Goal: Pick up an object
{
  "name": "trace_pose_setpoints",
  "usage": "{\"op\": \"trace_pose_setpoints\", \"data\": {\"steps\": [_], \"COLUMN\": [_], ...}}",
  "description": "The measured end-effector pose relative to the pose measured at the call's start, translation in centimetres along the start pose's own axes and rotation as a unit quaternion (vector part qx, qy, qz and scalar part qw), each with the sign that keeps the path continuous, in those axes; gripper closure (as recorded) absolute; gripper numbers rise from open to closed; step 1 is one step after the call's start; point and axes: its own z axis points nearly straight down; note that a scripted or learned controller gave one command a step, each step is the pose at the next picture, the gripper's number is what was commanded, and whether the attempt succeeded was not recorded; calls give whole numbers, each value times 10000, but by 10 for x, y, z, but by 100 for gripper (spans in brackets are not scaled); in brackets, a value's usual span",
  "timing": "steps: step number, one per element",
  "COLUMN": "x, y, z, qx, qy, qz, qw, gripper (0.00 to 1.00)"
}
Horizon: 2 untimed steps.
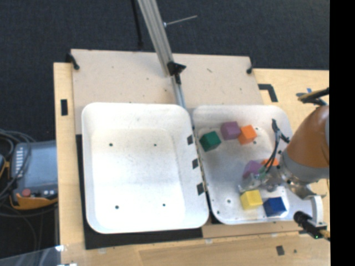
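Note:
The right bin [222,204] holds several small cubes. A green cube [210,141], a purple cube [231,130] and an orange cube [247,134] lie near its far side. A yellow cube [250,199] and a blue cube [274,206] sit at its near edge. A second purple cube [253,168] lies mid-bin, partly hidden by the gripper [260,177], which hangs low right over it and just behind the yellow cube. The arm's orange band [310,143] rises to the right of it.
The left bin [138,165] lies beside the right one across a narrow divider. A slanted metal rail [158,32] runs from the top down to the bins' far edge. A grey device with cables [33,170] sits off the bench at the left.

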Motion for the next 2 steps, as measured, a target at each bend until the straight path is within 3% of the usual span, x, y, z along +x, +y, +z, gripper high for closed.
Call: {"op": "trace_pose_setpoints", "data": {"steps": [1,2], "x": [-2,-5], "y": [1,9], "z": [-11,-74], "qx": [-28,-17], "qy": [-13,-5], "qz": [35,-27], "qw": [10000,10000], "gripper": [100,100]}}
